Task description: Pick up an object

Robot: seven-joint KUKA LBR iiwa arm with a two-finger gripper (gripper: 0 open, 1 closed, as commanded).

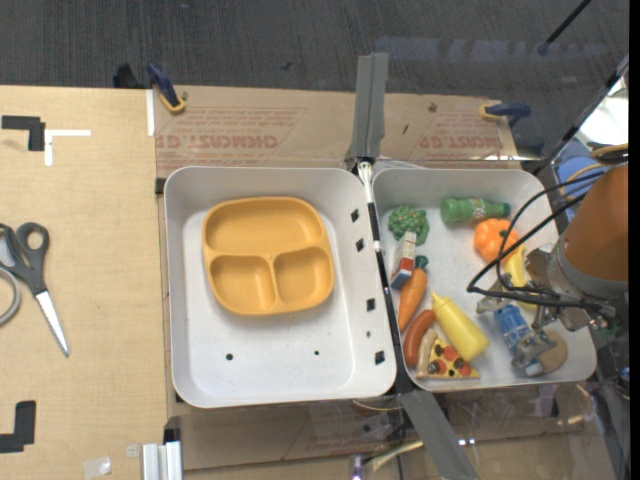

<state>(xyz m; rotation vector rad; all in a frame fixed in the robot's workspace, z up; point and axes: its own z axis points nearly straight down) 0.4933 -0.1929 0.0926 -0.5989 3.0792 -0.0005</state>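
The right bin holds several toy foods: a broccoli, a green bottle, an orange fruit, a carrot, a red sausage, a yellow squeeze bottle and a pizza slice. A blue object lies near the bin's front right. My gripper is low in that front right corner, just right of the blue object, with the orange-banded arm above it. Cables hide part of the fruit and a yellow piece.
The left bin holds an orange-yellow divided plate. A grey divider runs between the bins. Scissors lie on the wooden bench at the far left. Blue clamps sit at the cardboard's back corners.
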